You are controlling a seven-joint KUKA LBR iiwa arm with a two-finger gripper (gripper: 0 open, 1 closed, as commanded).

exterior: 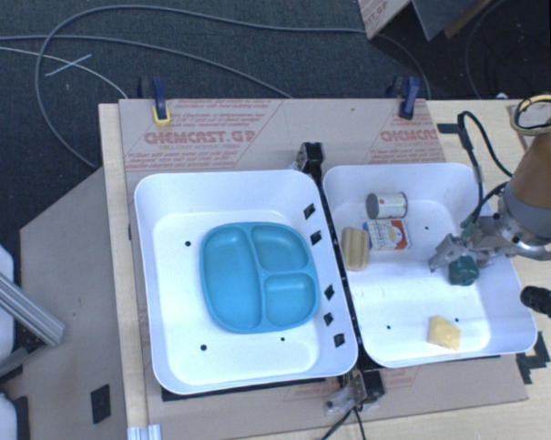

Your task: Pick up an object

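My gripper (461,252) hangs over the right side of the right bin (390,342), reaching in from the right. A small dark green object (463,272) lies directly under and just in front of it, partly covered by the gripper. A small can (387,205) lies on its side at the back of this bin, with a red and white label (391,234) just in front of it. A tan block (355,247) stands by the bin's left wall. A yellow chunk (444,332) rests near the front edge.
The left bin (172,356) holds a blue divided plate (259,275). A black divider (324,249) with clips runs between the bins. Cables trail at the right by the arm (539,189), and clamps sit on the board's far edge.
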